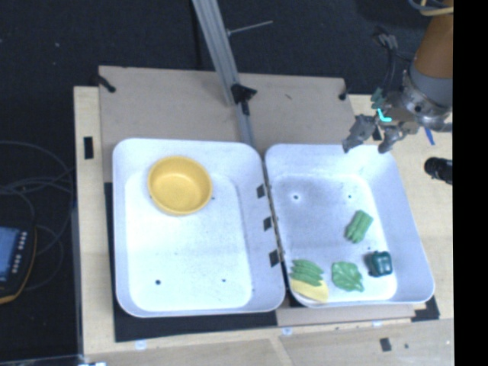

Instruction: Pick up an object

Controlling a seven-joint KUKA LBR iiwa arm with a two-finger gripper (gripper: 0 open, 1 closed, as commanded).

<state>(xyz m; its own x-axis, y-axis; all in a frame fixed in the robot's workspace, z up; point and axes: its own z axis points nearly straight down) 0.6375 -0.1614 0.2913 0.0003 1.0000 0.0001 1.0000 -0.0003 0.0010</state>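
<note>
Green toy vegetables and a dark teal block lie in the right bin's near corner; the hand, fingers apart and carrying nothing, hovers over its far edge. Approach step: next, travel nearer, then descend

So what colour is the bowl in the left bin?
Yellow. The bowl is plain yellow, seen clearly in the camera view against the white left bin.

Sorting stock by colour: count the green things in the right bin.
3, plus a darker teal one near the right wall: one mid-right, one near the front, one front-left lying on a yellow piece.
</note>
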